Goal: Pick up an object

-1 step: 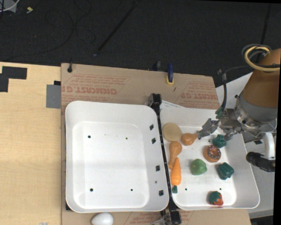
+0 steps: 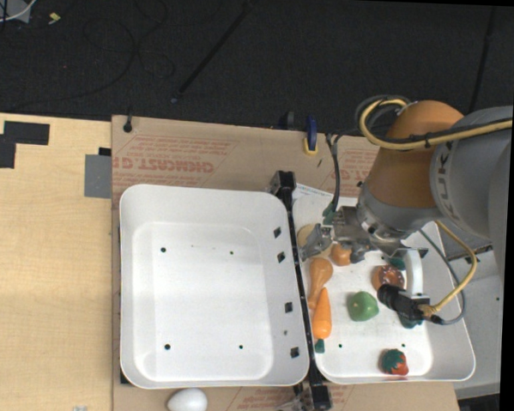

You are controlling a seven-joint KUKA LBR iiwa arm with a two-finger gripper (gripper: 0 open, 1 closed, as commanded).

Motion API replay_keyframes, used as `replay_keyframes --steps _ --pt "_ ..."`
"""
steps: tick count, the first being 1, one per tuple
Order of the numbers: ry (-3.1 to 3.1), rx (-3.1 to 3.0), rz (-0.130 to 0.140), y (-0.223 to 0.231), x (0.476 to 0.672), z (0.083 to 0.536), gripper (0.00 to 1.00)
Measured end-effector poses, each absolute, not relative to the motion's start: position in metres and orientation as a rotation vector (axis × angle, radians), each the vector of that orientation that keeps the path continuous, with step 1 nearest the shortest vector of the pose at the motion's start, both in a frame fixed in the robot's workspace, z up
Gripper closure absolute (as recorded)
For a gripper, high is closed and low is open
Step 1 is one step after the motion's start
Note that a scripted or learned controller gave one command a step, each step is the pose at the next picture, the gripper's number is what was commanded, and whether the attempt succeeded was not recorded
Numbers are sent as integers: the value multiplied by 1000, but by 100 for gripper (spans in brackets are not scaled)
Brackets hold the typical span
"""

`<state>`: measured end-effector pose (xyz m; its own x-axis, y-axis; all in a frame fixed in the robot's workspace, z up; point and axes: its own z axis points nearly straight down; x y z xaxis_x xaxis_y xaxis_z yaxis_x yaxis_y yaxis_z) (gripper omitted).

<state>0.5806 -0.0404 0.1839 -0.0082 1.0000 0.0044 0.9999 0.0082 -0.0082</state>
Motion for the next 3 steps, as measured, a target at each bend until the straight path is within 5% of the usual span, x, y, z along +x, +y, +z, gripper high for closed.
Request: replay_keyframes --steps 2,3 --pt "-2220 -2212 6 40 483 194 0" --pt "-2214 -2223 7 -15 475 187 0"
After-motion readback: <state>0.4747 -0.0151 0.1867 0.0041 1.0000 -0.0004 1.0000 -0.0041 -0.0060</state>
